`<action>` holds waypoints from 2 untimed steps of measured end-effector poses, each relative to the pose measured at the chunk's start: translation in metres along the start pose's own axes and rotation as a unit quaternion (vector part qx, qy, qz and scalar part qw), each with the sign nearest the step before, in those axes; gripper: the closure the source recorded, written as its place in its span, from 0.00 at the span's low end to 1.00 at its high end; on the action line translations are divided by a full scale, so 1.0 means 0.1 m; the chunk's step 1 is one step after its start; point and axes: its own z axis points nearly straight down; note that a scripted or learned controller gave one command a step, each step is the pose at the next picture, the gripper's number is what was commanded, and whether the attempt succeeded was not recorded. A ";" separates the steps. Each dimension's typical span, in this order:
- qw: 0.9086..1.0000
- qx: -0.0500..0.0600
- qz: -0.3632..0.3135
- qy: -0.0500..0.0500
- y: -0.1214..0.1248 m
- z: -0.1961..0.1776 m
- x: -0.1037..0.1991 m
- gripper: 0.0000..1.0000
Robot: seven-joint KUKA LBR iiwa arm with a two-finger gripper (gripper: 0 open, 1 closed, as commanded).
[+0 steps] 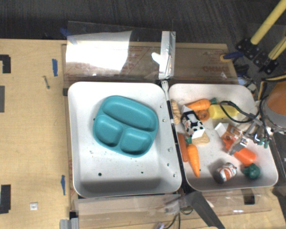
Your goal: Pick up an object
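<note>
The worktop [28,142] is a light wood-coloured board carrying two shallow white bins side by side.

Left bin [81,175]: holds one teal divided plate [126,125] with three compartments, lying flat near the bin's centre.

Right bin [267,175]: holds a scatter of small toy-like items.
- An orange carrot [200,104] lies near the far rim, just beside a yellow piece [220,111].
- A second carrot [194,159] lies lengthwise near the bin's left wall, its narrow end toward the near rim.
- A black-and-white block [193,124] sits between the two carrots, touching a pale tan piece [200,138].
- A small can [226,171] with a red and white body lies on its side near the near rim.
- A dark green round piece [251,171] lies to the right of the can.
- An orange-red piece [247,155] lies just beyond the green one.
- A black cable [236,106] loops across the far right part of the bin.

The arm enters from the right edge, and the claw [240,140] is low over the right half of the right bin, near the orange-red piece. Its metal parts overlap a small orange and clear item beneath it. Whether the claw is open, closed or gripping something cannot be determined, because the tips blend into the clutter.

A clear plastic sheet [100,56] stands behind the left bin.
</note>
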 end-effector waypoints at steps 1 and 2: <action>1.000 0.001 -0.030 0.000 0.33 -0.43 -0.52 0.00; 1.000 0.000 0.030 -0.006 -0.09 -0.01 0.09 0.00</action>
